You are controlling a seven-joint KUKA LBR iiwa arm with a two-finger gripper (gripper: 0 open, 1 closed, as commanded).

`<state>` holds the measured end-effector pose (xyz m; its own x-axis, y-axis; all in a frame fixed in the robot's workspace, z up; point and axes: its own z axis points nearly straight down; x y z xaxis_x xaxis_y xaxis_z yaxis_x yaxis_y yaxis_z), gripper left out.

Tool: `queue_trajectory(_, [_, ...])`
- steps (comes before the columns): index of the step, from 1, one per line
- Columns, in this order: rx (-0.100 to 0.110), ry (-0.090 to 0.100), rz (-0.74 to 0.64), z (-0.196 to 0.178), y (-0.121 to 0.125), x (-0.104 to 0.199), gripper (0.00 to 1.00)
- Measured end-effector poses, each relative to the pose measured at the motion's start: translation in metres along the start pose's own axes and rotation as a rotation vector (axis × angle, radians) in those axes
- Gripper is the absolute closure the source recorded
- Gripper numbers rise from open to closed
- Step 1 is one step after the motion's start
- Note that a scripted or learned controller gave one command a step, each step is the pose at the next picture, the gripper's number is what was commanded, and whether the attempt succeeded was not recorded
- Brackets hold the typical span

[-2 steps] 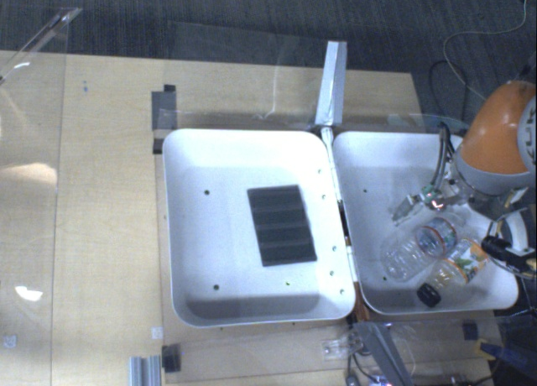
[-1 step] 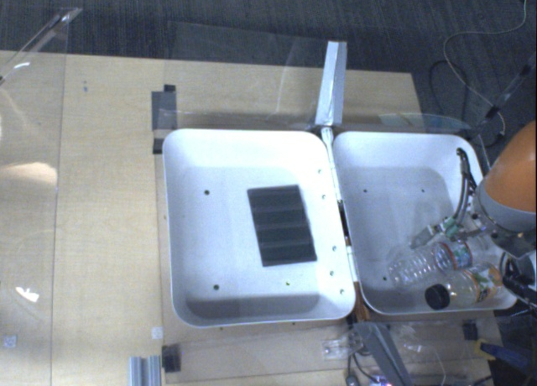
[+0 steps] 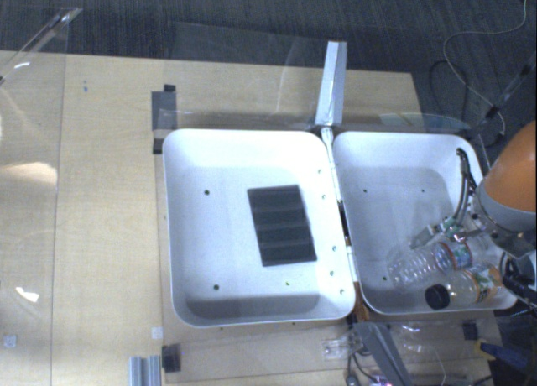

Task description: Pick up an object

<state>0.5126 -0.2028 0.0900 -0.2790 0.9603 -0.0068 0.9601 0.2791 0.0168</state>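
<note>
**Arm low in the right bin, grasp unsettled**

The gripper (image 3: 453,229) hangs at the right bin's (image 3: 394,166) far corner, touching or just above a clear plastic bottle (image 3: 415,265); its state I cannot tell. The step looks like the reach; next comes a sure closing on slippery, crinkled plastic; a second bottle with a black cap (image 3: 457,290) lies beside; the left bin (image 3: 201,158) holds a flat, ribbed black slab (image 3: 282,225).

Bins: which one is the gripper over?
The right bin: the gripper hangs above the clear plastic bottle there. The left bin holds a black ridged block.
</note>
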Motion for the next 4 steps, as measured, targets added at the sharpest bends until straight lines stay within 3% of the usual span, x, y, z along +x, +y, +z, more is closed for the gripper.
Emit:
queue_trajectory(1, [-0.004,-0.001,0.047,0.000,-0.017,0.005,0.00])
queue_trajectory(2, [0.011,0.002,0.404,0.000,0.011,-0.005,0.00])
queue_trajectory(3, [0.001,-0.002,0.285,0.000,-0.019,0.008,0.00])
queue_trajectory(4, [0.008,0.001,0.033,-0.041,-0.014,0.031,0.00])
